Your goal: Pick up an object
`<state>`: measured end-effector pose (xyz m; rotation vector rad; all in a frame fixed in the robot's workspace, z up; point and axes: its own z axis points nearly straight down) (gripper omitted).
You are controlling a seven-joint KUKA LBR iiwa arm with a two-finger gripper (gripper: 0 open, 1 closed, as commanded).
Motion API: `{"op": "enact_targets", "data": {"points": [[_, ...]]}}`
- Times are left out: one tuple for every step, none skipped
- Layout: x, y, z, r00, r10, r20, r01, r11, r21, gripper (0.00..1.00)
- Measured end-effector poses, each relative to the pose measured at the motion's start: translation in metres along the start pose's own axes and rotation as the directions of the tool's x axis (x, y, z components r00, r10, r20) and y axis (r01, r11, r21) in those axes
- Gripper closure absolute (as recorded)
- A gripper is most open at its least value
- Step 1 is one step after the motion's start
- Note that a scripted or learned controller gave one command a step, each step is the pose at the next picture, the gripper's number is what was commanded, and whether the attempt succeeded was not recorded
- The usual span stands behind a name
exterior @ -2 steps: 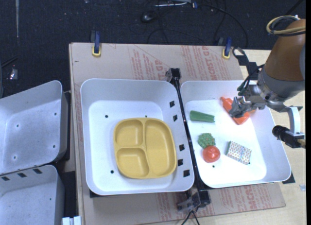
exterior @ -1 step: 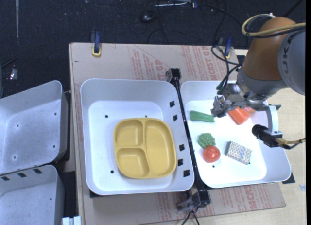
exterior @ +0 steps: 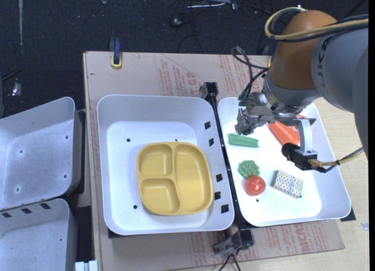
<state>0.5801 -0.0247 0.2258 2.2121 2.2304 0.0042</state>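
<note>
We see a yellow three-compartment plate (exterior: pixel 174 178) lying in the left bin (exterior: pixel 111 147). The bins sit on a cardboard-covered worktop (exterior: pixel 152 71), with a blue clip (exterior: pixel 116 52) at its far left corner. Cables (exterior: pixel 193 6) cross the dark floor (exterior: pixel 53 18) beyond.

This is a robotics lab, not a home. A grey and orange arm (exterior: pixel 316 53) reaches in at the upper right over a plywood bench (exterior: pixel 152 68) holding two white bins (exterior: pixel 111 147). Loose cables (exterior: pixel 199 0) trail across dark carpet (exterior: pixel 53 12) along the top, and a clamp (exterior: pixel 116 53) grips the bench's upper left edge.
</note>
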Motion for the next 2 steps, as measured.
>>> {"op": "enact_targets", "data": {"points": [[0.053,0.017,-0.012,1.0,0.0,0.0,0.0,1.0,-0.001,1.0],[0.112,0.026,-0.014,1.0,0.0,0.0,0.0,1.0,0.0,1.0]]}}
